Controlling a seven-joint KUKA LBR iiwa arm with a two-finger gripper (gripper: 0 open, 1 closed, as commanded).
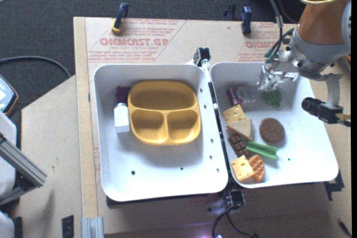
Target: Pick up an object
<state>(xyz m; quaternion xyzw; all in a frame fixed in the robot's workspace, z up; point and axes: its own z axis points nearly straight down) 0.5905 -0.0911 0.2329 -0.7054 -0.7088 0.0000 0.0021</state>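
The arm [323, 14] reached in from the right, and its gripper [271, 79] hung over the back part of the right bin [312, 161]; whether it was open or shut could not be told at this angle. Just under and beside its tip lay a green leafy piece [273, 98], dark green with a ragged edge, flat on the bin floor. To the left of that sat a pale, blurry item with a dark red patch [241, 93], too unclear to name. Farther forward were toy foods: a yellow cheese wedge with holes [234, 113], a tan bread slice [240, 130] touching it, a round brown patty [272, 130], a dark chocolate bar [239, 146], a green bean pod [262, 149] lying slantwise, another cheese block [241, 168] and an orange waffle [256, 168] pressed against it. The left bin [106, 175] held a yellow three-part tray [164, 111], a small white bottle [121, 117] against its left edge, and a dark purple thing [122, 92] behind the bottle.
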